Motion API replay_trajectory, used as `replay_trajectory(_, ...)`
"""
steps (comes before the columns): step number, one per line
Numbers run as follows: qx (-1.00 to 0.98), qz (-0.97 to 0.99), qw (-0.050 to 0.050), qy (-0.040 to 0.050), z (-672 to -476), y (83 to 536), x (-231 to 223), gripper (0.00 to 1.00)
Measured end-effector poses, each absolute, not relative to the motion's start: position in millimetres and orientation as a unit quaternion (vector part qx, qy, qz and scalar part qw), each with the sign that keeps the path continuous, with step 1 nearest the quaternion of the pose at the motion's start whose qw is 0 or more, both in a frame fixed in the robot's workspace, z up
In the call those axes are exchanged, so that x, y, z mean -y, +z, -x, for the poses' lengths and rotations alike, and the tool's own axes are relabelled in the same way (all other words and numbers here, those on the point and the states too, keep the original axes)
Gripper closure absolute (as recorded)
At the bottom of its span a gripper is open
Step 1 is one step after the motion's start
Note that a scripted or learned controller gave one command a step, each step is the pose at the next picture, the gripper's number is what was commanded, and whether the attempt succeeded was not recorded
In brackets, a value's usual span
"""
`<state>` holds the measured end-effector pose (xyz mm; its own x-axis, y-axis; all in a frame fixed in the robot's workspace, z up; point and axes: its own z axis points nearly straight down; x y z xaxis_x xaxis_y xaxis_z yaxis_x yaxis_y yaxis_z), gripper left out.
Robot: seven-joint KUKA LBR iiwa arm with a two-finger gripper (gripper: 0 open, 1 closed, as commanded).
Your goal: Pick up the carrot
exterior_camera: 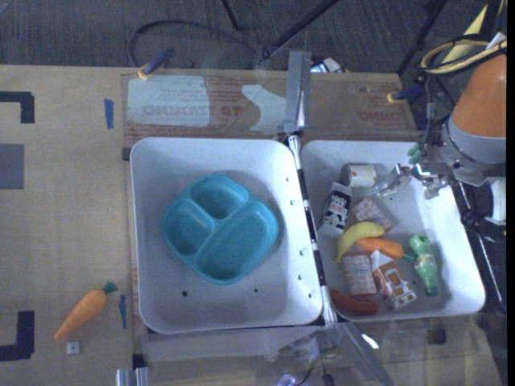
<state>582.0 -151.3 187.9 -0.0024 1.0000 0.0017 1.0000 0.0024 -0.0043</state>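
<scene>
Lying on bare bench at lower left, outside both bins: carrot (80, 314), green top toward upper right. Probably light, stiff, smooth; best pinched across the thick middle. Well apart, upper right over right bin (463, 284): gripper (406, 175), grasp state impossible to tell.

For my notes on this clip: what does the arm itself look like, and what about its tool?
The arm enters from the right edge: a rounded grey body with a broad orange band above the wrist. Yellow and black cables loop behind it. The tool is a small metallic silver-grey assembly with greenish accents, too blurred to make out finer markings.
</scene>
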Motion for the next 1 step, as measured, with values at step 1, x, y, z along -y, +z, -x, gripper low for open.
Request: replay_trajectory(1, 0.8, 0.6, 0.0, -0.0011, -537.0, 86.2, 168.0, 0.0)
